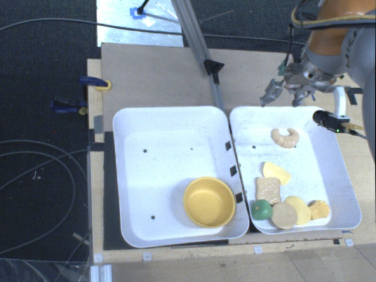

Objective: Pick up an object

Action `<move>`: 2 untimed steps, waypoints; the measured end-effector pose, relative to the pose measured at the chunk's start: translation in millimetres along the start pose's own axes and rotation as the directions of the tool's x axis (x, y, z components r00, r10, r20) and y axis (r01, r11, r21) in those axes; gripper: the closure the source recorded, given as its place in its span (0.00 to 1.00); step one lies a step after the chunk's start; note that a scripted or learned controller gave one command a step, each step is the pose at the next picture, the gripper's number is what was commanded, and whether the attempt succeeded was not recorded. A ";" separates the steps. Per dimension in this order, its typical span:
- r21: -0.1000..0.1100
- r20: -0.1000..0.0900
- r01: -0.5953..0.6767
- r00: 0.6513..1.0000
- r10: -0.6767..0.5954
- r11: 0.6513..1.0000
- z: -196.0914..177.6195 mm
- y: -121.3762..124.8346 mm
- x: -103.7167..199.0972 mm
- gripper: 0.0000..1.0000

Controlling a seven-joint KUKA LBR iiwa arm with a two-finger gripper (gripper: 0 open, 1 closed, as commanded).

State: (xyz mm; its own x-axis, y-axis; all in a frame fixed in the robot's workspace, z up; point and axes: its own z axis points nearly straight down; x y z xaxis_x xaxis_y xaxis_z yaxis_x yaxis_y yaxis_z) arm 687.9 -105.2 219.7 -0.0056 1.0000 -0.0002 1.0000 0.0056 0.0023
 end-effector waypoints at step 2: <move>0.003 0.001 -0.004 1.000 0.004 1.000 87.7 -9.6 -2.4 0.00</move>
